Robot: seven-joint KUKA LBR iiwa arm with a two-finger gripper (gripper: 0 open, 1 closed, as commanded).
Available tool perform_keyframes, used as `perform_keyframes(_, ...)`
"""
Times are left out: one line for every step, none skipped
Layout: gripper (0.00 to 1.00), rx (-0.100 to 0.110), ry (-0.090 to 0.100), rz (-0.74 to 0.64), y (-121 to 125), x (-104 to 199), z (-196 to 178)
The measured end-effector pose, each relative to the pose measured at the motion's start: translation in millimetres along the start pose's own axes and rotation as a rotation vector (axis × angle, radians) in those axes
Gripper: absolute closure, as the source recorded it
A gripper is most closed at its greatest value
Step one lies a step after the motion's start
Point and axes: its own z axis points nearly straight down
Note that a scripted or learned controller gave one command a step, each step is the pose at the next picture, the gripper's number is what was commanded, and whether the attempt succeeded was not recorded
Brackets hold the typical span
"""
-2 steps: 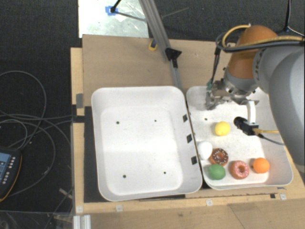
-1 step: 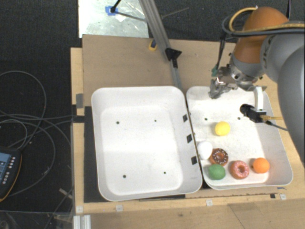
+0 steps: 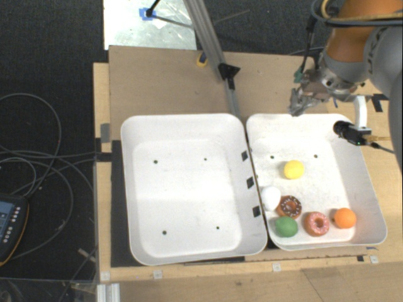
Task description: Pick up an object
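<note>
The right bin (image 3: pixel 362 168) holds several small objects. A yellow ball (image 3: pixel 293 169) lies near its middle. Along the front lie a white ball (image 3: pixel 271 197), a brown sprinkled donut (image 3: pixel 289 206), a green ball (image 3: pixel 286 226), a pink-frosted donut (image 3: pixel 316 223) and an orange ball (image 3: pixel 344 218). My gripper (image 3: pixel 297 109) hangs at the far rim of the right bin, well behind the yellow ball and apart from every object. Nothing shows between its fingers.
The left bin (image 3: pixel 182 187) sits beside the right one, their rims meeting at the centre. A grey slanted pole (image 3: pixel 208 36) crosses the bench behind the bins. Cables and a pendant (image 3: pixel 9 222) lie on the dark floor at left.
</note>
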Motion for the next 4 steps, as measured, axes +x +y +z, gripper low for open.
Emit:
perform_keyframes(1.00, 0.006, 0.001, -0.001, 1, 0, -10)
perform_keyframes(1.00, 0.008, 0.004, -0.006, -10, 58, -18)
perform_keyframes(1.00, 0.009, 0.004, -0.006, -9, 115, -6)
perform_keyframes(1.00, 0.007, 0.005, -0.007, -14, 177, -15)
